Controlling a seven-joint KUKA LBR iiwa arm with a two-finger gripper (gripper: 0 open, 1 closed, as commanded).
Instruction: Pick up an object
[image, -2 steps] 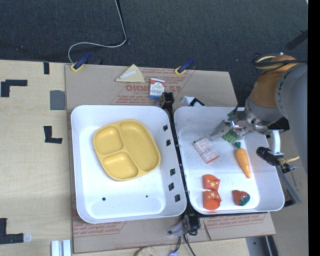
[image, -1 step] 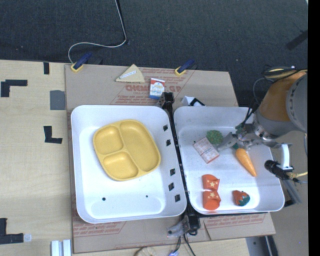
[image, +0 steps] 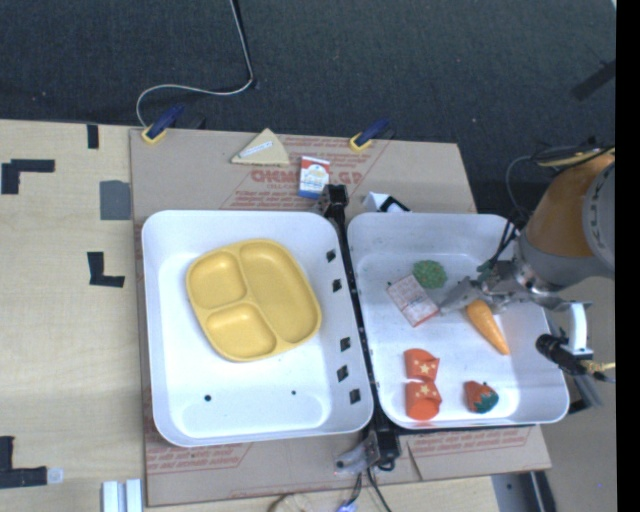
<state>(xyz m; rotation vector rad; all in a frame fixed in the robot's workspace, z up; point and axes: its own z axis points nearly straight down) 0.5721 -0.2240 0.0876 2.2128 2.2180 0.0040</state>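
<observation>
The arm (image: 575, 225) comes in from three o'clock, its orange band sitting above the right bin (image: 400, 225). The gripper (image: 478, 293) hangs low over that bin's three o'clock side, and a thin grey finger points toward nine o'clock, just beside the pink packet. Whether the claw is wide or narrow cannot be told from this angle, since the wrist hides most of it.

An orange carrot (image: 488, 326) lies at a slant right under the gripper, its thick end nearest the fingers; it may be touching them, though the view is too coarse to be sure. The pink packet (image: 412, 298) rests near the bin's centre, and a green round piece (image: 430, 272) sits just beside it at one o'clock. Toward six o'clock in the same bin lie two red pieces (image: 422, 383) (one stacked close against the other) and, well apart at their three o'clock, a small red and blue toy (image: 480, 397).

The left bin (image: 170, 330) holds a yellow divided tray (image: 253, 298), tilted on the bin floor. Beyond the bins at twelve o'clock, a small red and white box (image: 314, 177) and a tan wedge (image: 262, 148) rest on the cardboard sheet (image: 420, 170).
</observation>
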